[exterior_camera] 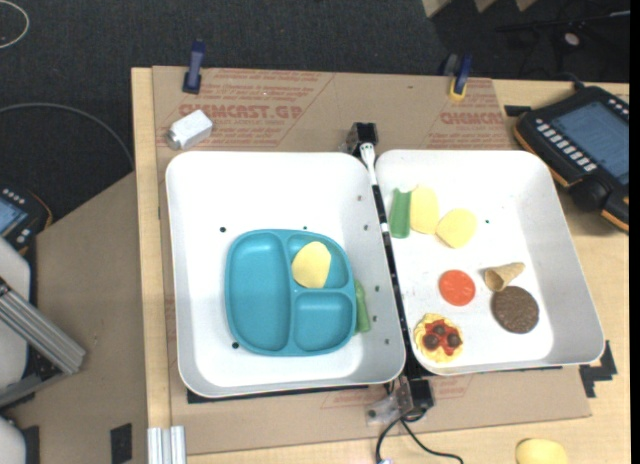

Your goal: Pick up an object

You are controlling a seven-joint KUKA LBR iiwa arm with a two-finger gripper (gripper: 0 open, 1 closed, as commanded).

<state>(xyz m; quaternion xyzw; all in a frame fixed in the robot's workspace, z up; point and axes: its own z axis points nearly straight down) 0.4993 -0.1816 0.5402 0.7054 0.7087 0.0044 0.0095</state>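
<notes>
In the right bin (545,202), seven toy foods lie apart from one another. A green stick (400,212) is close to the left wall, just beside a pale yellow block (425,210) and a yellow slice (456,228). Lower down are a red disc (457,288), a cone (504,275), a brown cookie (515,309) and a small pizza (440,336) near the front rim. The bin's upper right floor is bare. In the left bin (200,212), a blue divided tray (262,292) holds a yellow piece (312,265) in its upper right compartment. A green piece (361,309) lies against the tray's right edge.
</notes>
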